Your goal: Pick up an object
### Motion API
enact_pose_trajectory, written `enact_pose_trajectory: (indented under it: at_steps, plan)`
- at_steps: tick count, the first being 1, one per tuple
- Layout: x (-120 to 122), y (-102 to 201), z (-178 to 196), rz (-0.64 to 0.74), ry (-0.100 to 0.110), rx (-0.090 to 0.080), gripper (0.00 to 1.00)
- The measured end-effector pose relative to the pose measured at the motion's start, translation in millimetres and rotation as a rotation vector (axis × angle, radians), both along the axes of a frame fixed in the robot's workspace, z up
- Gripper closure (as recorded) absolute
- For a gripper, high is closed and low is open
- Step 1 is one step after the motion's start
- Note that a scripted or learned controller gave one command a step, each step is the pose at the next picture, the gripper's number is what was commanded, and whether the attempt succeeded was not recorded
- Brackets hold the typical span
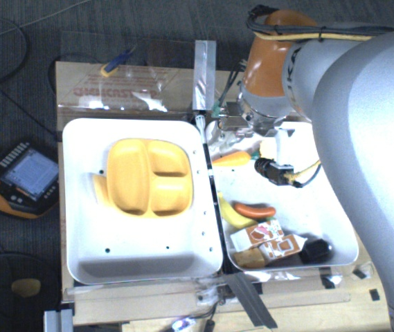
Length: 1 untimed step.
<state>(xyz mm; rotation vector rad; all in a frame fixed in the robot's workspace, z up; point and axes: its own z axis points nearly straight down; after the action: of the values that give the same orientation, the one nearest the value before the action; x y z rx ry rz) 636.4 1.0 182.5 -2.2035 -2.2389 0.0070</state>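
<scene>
The right bin [340, 221] holds an orange carrot [233, 159] near its far left corner. Toward its front lie a red sausage [254, 211] across a yellow banana [227, 214], a red-and-white carton [273, 239], a brown piece [248, 258] and a black object [316, 250]. My gripper [233, 128] hangs from the orange-banded wrist [271, 64] over the bin's far left corner, just above and behind the carrot. The wrist and its fittings hide the gripper's tip. I see nothing held in it.
The left bin [79, 254] holds a yellow divided tray [148, 177]. The big grey arm [363, 130] covers the right bin's far right side. A black cylinder with a yellow cable [274, 171] hangs by the carrot. Clear plastic [124, 88] lies behind the bins.
</scene>
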Motion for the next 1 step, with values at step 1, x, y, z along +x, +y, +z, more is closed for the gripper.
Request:
enact_pose_trajectory:
  at_steps: [1]
  plan:
    - [-4.1, 3.7, 72.2, -0.063, -0.002, -0.001, 1.0]
